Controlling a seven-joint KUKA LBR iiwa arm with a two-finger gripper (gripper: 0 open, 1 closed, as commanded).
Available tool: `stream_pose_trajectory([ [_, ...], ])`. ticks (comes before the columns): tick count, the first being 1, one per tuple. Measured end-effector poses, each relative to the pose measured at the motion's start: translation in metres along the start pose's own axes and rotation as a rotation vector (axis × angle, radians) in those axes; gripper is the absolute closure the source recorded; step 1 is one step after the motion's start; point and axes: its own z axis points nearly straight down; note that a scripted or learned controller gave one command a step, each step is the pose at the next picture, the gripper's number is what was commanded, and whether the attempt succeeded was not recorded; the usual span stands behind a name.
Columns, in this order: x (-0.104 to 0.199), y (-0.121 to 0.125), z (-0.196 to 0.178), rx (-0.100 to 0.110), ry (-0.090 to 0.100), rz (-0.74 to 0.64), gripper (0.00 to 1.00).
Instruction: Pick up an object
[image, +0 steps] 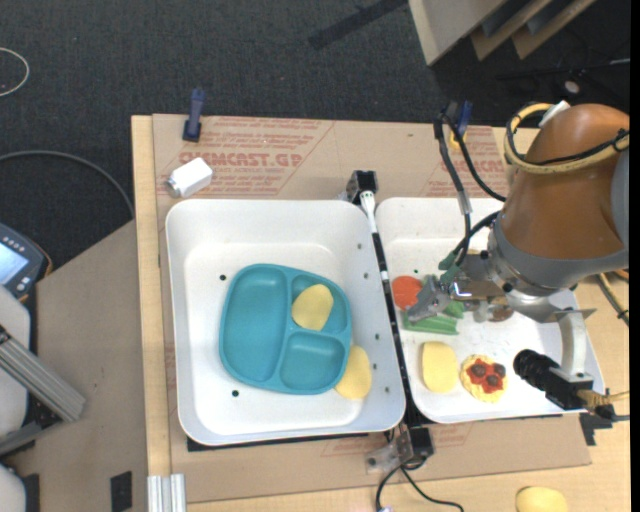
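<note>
Two shallow white bins sit side by side on a cardboard-covered bench. The left bin (190, 300) holds a large teal divided plate (270, 330). One pale yellow piece (312, 306) lies in a compartment of the plate, and another (354, 374) rests against the plate's lower right edge.

The grey and orange arm (565, 190) reaches down into the right bin (420, 215). Its gripper (432, 300) hovers low over that bin's left side, just above a green, flat, elongated toy piece (432, 322), with an orange-red round piece (405, 290) just beside it. Whether the claw is spread or closed, or has hold of anything, cannot be told from this angle.

Nearer the front of the right bin lie a pale yellow block (437, 366) and a small round toy pizza (484, 377) with red topping.

The green piece appears to be the likely target. It looks like light, stiff, smooth plastic play food, so it may slip. Gripping across its narrow width, near the middle, seems the safest hold.
</note>
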Motion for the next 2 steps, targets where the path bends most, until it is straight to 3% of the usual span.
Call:
stream_pose_trajectory([
  [1,0.04,0.002,-0.003,-0.015,-0.001,0.001,0.0],
  [2,0.037,0.003,-0.014,-0.019,-0.003,0.006,1.0],
])
